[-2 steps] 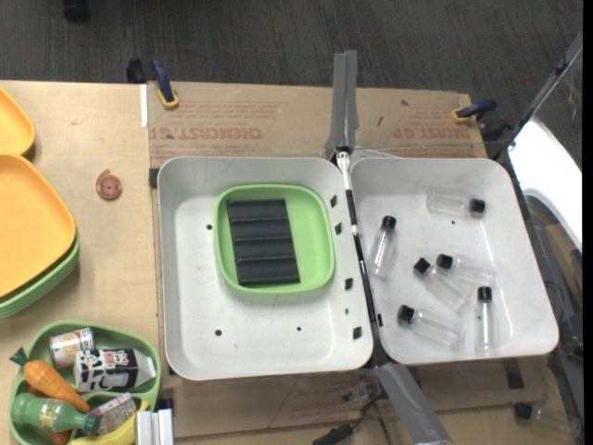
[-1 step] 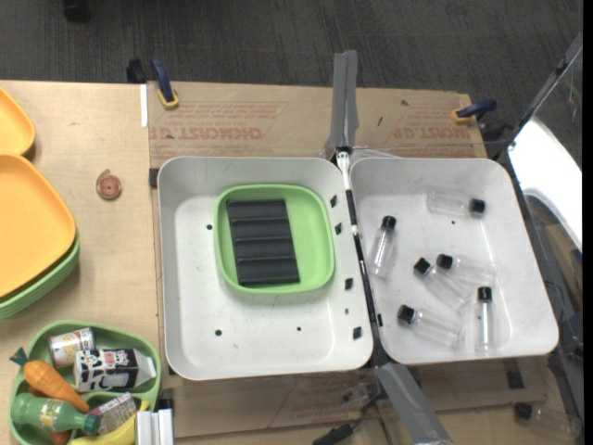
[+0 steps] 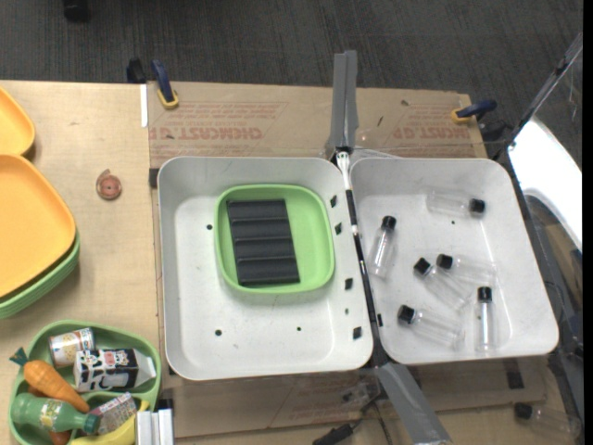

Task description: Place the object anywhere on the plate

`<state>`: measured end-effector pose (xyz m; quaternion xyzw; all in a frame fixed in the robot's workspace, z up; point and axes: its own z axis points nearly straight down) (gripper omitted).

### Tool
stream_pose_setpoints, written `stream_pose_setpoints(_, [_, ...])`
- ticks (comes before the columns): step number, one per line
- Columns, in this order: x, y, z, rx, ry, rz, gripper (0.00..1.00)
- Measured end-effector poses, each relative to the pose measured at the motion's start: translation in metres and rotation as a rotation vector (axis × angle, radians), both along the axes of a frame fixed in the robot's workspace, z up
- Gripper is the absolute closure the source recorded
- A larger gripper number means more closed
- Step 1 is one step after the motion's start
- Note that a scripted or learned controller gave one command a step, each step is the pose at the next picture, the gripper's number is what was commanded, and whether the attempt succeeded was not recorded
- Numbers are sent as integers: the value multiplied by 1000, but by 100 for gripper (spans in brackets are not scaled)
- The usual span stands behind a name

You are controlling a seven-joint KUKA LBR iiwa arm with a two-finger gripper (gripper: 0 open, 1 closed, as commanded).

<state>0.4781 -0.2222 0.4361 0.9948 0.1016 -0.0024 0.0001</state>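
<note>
Vials (image 3: pixel 435 281) are what my pincer has to choose from, and I cannot tell if the pincer is open or closed at this moment. Nothing is carried to the plate (image 3: pixel 320 239), so I judge that the task is at its very first step: to pick one object, before any placing.

The vials lie in the right bin (image 3: pixel 528 248), in the right half of the frame. I count six of them. They are small tubes of clear glass or plastic, each with a black cap, and all lie on their sides. One lies alone near the left wall of this bin (image 3: pixel 383 241), and one alone toward the upper right (image 3: pixel 456 205). Two lie close together in the middle, and two more are toward the lower edge, one of these (image 3: pixel 484 315) pointing almost straight down the frame. The clear bodies are hard to see against the white floor; the caps show much better.

The plate is light green with rounded corners and it sits in the left bin (image 3: pixel 185 341), at the centre of the frame. A dark ribbed insert (image 3: pixel 262 241) covers its middle.

For the next move I think the lonely vial near the left wall is the best choice, because it has free space around it and it is nearest to the plate. The pincer should close across the tube, not along it. A round smooth tube will probably roll or slip if the grip is off-centre.
</note>
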Motion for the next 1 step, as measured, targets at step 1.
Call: stream_pose_setpoints(1, [0, 0, 4, -1, 1, 1, 0])
